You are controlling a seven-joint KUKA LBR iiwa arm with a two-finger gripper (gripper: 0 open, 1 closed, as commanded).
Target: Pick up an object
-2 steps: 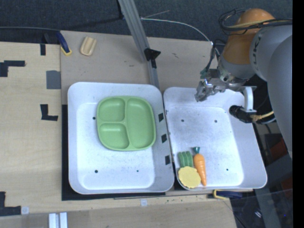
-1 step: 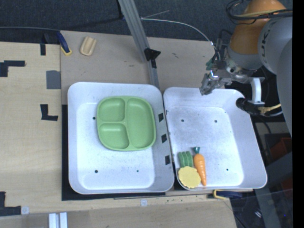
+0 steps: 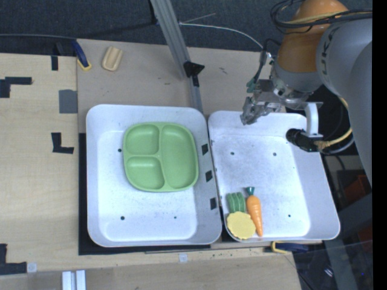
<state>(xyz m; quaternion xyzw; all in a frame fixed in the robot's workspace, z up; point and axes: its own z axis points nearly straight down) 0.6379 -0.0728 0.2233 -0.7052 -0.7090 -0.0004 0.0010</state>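
An orange toy carrot (image 3: 254,214) lies near the front left corner of the right bin (image 3: 284,168), beside a green ridged piece (image 3: 236,202) and a yellow round piece (image 3: 240,225). My gripper (image 3: 249,117) hangs over the far left edge of the right bin, well away from these toys. Nothing shows between its fingers. A green divided plate (image 3: 161,156) rests in the left bin (image 3: 109,216).
A grey metal pole (image 3: 175,35) slants down to the back of the seam between the bins. A small tan object (image 3: 112,58) and a blue-yellow clip (image 3: 81,54) lie on the bench at the back left. Cables loop behind the arm's orange band (image 3: 305,41).
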